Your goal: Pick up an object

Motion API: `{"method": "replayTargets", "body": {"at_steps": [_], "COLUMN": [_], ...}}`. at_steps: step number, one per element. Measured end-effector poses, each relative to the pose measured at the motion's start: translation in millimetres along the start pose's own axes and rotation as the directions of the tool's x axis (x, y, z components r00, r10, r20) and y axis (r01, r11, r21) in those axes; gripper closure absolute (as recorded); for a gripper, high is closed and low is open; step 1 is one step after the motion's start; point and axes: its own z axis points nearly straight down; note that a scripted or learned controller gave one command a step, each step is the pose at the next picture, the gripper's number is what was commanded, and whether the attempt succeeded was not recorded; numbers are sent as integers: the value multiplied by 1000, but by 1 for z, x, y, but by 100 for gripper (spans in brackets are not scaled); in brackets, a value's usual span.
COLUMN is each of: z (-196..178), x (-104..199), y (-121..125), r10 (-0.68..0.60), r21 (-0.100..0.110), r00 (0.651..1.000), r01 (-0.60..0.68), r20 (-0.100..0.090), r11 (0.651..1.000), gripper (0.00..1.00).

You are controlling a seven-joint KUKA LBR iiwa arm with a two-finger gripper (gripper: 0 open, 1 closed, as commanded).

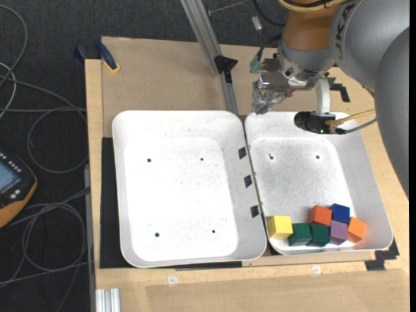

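Observation:
Several small coloured blocks lie clustered along the near edge of the right bin point(364, 174): a yellow block point(281, 225), two green blocks point(309, 234), a purple block point(339, 229), a blue block point(340, 212) and two orange blocks point(320, 214). My gripper point(263, 103) hangs over the far left corner of the right bin, well away from the blocks. Nothing shows between its fingers.
The left bin point(175, 187) sits beside the right one, with black clips point(247, 181) along the shared edge. A slanted metal rail point(207, 38) crosses the back of the bench. Cables and a handheld device point(13, 187) lie on the floor at left.

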Motion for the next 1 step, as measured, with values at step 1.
{"method": "replayTargets", "body": {"at_steps": [1], "z": [-11], "x": [55], "y": [0], "r10": [0], "r21": [-5], "r00": [1000], "r01": [0], "r20": [0], "r11": [1000], "gripper": [100]}}
